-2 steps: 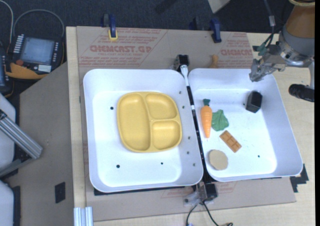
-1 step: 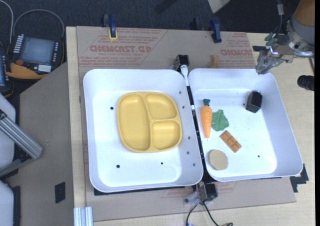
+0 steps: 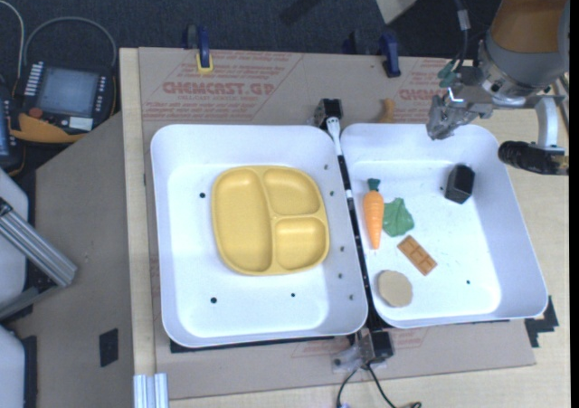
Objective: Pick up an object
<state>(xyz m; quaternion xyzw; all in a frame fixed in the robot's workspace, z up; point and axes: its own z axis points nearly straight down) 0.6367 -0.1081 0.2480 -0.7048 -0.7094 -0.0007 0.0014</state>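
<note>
While the arm [image 3: 529, 13] reaches in from the right, its hand [image 3: 445, 118] hangs over the far rim of the right bin [image 3: 520, 243], near that bin's far left corner. Whether the hand is apart or together cannot be told from this angle. Nothing is seen between its tips.

All loose objects lie in the right bin. A black block [image 3: 459, 184] sits nearest the hand, toward the far right side of the bin floor. An orange carrot [image 3: 373, 213] lies lengthwise just beside the left wall, its green top pointing away from the viewer. A green leafy piece [image 3: 396, 216] touches the carrot on its right. A brown cracker [image 3: 417, 254] lies just nearer than the leafy piece, and a round tan cookie [image 3: 394, 288] rests near the front left corner.

The left bin [image 3: 181, 243] holds a yellow divided plate [image 3: 269, 218] with three compartments. Both bins rest on a cardboard sheet [image 3: 271, 80] on the table [image 3: 552, 216]. Two blue clamps [image 3: 203, 46] pin the sheet's far edge. A handheld control pendant [image 3: 65, 99] lies off the table to the left.
</note>
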